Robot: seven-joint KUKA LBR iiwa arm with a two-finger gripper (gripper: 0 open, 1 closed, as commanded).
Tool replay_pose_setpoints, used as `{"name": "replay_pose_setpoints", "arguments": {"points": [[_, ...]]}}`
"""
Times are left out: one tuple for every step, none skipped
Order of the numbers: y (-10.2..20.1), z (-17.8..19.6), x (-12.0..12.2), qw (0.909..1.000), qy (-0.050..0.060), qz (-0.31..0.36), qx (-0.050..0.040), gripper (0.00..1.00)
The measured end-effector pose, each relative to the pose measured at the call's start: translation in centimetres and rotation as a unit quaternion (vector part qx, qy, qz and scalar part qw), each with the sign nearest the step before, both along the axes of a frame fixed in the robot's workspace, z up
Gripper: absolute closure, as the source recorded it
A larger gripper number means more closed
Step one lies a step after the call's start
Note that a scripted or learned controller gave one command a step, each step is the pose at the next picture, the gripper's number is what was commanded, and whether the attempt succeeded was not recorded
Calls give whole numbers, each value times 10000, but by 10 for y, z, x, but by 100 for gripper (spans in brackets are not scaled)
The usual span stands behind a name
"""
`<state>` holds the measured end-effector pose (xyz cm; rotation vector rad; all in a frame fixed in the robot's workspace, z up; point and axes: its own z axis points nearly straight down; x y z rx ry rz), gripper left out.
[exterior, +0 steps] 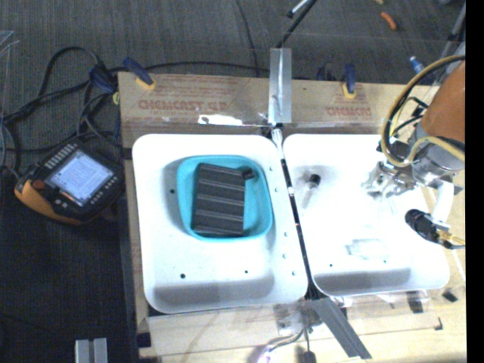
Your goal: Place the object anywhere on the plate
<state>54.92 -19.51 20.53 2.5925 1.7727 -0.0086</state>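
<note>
2 shallow white bins are sitting side by side on a pale wooden bench (227, 100), their moulded plastic walls smooth and glossy with rounded corners. In the left bin (151, 271), a turquoise plate (259, 206) with a raised rim and softly squared corners is lying flat, toward the far half of the bin. A dark grey ribbed block (219, 199), rectangular with parallel ridges running along its length, is resting on the plate and covering most of its middle; a small darker tab is sticking out at its far right corner. In the right bin (378, 271), a small black-tipped object (311, 181) with a pale, thin body is lying near the left wall, and a faint, nearly clear rectangular piece (365, 246) is lying on the bin floor nearer the front. The grey arm, with its orange band (454, 104) showing at the right edge, is reaching over the far right part of the right bin, trailed by looping yellow and black cables (401, 116). Its metallic gripper (387, 180) is hanging above the bin floor, well apart from the plate, and whether its parts are apart or together cannot be told at this angle. A black rounded part (420, 221) is jutting below the wrist. On the dark carpet to the left, a handheld control pendant (72, 180) with a lit bluish screen and orange trim is lying, linked to black cords. 2 blue-handled clamps (136, 70) are gripping the bench's far edge.
</note>
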Motion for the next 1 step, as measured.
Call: {"name": "replay_pose_setpoints", "arguments": {"points": [[0, 0, 0, 10000, -2, 0, -1, 0]]}}
